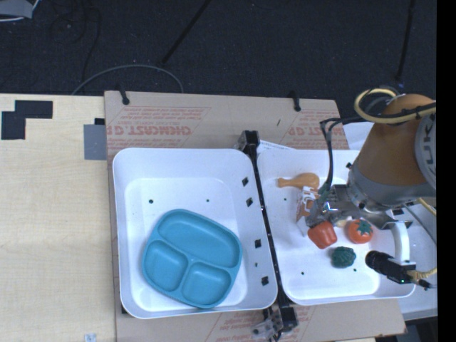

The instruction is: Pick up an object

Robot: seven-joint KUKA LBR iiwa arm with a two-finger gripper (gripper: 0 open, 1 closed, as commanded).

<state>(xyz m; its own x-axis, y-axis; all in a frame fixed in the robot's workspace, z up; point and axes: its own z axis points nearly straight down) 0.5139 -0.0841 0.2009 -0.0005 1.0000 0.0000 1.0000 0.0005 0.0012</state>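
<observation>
My gripper [315,210] hangs low over the middle of the right bin [299,283], with the arm reaching in from the right. Just below it and touching or nearly touching lies a red toy pepper [322,235]. To the pepper's right sits a red tomato with a green top [359,231], and a dark green broccoli-like piece [343,257] lies in front of them. A tan toy drumstick [300,182] rests behind the gripper near the bin's far side. A small orange and white bit shows at the gripper's left side; I cannot tell what it is.
The left bin [135,169] holds a blue divided plate [191,258] toward its front. A black divider [260,219] runs between the two bins. Cables hang behind the arm at the right.
</observation>
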